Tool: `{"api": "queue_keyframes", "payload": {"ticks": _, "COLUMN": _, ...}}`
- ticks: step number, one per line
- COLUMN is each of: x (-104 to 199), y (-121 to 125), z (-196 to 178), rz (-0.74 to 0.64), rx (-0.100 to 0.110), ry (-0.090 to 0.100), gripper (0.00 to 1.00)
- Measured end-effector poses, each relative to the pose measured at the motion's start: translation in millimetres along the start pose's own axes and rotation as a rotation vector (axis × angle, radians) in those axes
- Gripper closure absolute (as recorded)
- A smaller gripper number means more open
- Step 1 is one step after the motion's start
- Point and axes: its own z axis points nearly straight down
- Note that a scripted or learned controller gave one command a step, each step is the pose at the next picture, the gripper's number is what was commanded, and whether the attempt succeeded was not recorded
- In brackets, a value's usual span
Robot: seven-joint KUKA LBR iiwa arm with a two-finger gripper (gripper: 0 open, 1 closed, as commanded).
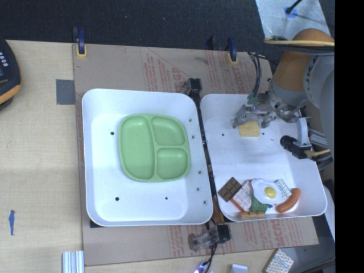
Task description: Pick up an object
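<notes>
Gripper sits low near right bin's far edge, fingers closed around pale yellow block; green plate centered in left bin.

Grey arm with orange band, dark cables, seemingly metallic gripper.

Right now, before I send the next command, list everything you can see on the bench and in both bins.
White bins: two, side by side, left, right.
Divided plate: one, green, left bin.
Pale yellow block: one, right bin, at the gripper.
Fried egg: one, white and yellow, right bin's near edge.
Sausage: one, red-orange, beside the egg.
Brown piece: one, left of the egg.
Blue clamps: two, board's far edge.
Gripper: grey, over the block.
</notes>
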Motion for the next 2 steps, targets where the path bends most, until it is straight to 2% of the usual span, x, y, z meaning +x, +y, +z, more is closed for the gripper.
{"api": "queue_keyframes", "payload": {"ticks": 2, "x": 30, "y": -3, "z": -4, "rz": -0.003, "rx": 0.001, "ry": 0.002, "gripper": 0.00}}
